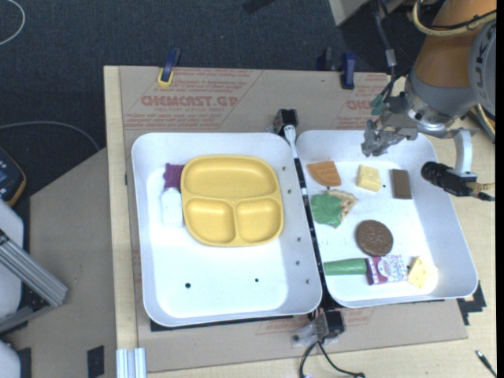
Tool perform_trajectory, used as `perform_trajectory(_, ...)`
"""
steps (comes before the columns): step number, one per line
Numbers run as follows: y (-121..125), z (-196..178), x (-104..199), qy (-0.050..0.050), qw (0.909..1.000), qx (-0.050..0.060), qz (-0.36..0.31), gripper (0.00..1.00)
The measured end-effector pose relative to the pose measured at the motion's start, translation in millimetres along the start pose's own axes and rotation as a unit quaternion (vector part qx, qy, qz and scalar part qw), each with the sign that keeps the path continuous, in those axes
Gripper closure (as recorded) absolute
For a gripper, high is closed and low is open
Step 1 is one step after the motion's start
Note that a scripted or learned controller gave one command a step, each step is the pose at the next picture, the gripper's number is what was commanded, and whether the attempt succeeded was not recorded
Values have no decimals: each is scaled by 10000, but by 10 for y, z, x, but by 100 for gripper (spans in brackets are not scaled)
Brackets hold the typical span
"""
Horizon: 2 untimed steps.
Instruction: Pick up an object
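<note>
The grey arm (pixel 449 61) with its orange band is reaching in from the right, and its claw (pixel 381 142) is hovering over the far edge of the right bin (pixel 457 242), just above and to the right of a small pale yellow block (pixel 368 178). From this angle it is impossible to tell whether the claw is released or clenched, and nothing is showing in its grip. The 2 white bins are sitting side by side on the bench (pixel 118 132). In the right bin, an orange-brown wedge (pixel 324 173) is lying near the far left corner, with the pale yellow block beside it and a dark brown bar (pixel 401 183) further right. A green leafy piece (pixel 328 209) is lying below the wedge, and a round brown cookie (pixel 374 237) is sitting near the middle of the bin. Along the near side, a green stick (pixel 344 267) is lying flat, touching a purple and white packet (pixel 388 270), and a yellow cheese wedge (pixel 422 274) is resting just beside that packet. In the left bin (pixel 213 290), a yellow divided tray (pixel 232 198) with 3 compartments is taking up the far half, and a purple item (pixel 172 175) and a white bottle (pixel 171 208) are lying against its left side.
</note>
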<state>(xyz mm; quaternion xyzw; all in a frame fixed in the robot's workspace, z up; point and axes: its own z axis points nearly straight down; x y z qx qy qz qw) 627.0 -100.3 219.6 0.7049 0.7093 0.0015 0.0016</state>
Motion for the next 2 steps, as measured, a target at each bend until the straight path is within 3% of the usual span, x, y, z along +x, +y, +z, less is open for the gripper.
perform_trajectory(1,303,-128,97,-7,10000,-12,17,100)
perform_trajectory(2,201,44,171,4,10000,44,27,100)
